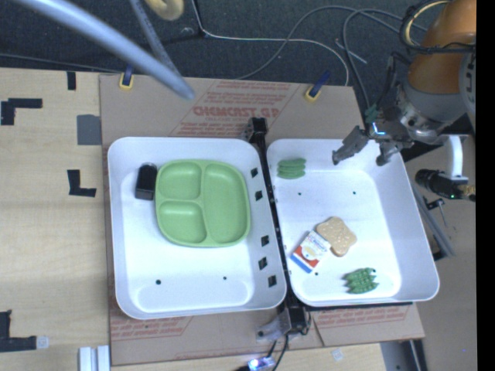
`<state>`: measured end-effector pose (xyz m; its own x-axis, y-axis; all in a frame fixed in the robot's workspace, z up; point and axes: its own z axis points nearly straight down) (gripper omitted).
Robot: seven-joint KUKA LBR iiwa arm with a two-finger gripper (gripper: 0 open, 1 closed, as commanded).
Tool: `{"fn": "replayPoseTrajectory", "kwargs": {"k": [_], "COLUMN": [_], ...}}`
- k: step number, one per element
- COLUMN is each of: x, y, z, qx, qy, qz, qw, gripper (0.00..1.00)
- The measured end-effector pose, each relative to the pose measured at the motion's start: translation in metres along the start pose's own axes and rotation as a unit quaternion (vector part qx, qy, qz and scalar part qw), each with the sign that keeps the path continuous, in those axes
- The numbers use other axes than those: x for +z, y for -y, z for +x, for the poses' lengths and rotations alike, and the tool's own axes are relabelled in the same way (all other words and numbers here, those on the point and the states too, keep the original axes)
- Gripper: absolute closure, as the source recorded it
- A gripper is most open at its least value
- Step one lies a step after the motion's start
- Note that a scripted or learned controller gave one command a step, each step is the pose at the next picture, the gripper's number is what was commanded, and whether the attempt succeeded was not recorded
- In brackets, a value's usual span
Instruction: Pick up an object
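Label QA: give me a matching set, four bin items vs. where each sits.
Items:
1. tray
2. black block
3. green disc
4. pea pod

Places:
A. right bin, far left corner
B. left bin, middle
C. right bin, near edge
D. left bin, touching the tray's left rim

Pairs: 1-B, 2-D, 3-A, 4-C

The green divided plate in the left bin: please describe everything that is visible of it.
The green divided plate is pale green and looks like smooth plastic, with a rounded-square outline. Raised ridges split it into three compartments. It lies flat, right side up, in the upper middle of the left bin. A small black object sits against its left edge.
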<state>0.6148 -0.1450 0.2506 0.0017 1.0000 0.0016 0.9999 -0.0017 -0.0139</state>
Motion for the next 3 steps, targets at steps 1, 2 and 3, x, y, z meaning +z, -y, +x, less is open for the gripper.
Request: {"fn": "replayPoseTrajectory", "kwargs": {"k": [1,2,3], "x": [-0.008,0.049,0.095], "y": [-0.002,-0.011,-0.014], "z": [0.000,-0.003,0.003], "qx": [-0.002,-0.001,-0.002], "qy": [0.001,0.001,0.001], "qz": [-0.006,-0.004,-0.004], "qw": [1.0000,1.0000,1.0000], "gripper": [0.00,0.00,0.00]}}
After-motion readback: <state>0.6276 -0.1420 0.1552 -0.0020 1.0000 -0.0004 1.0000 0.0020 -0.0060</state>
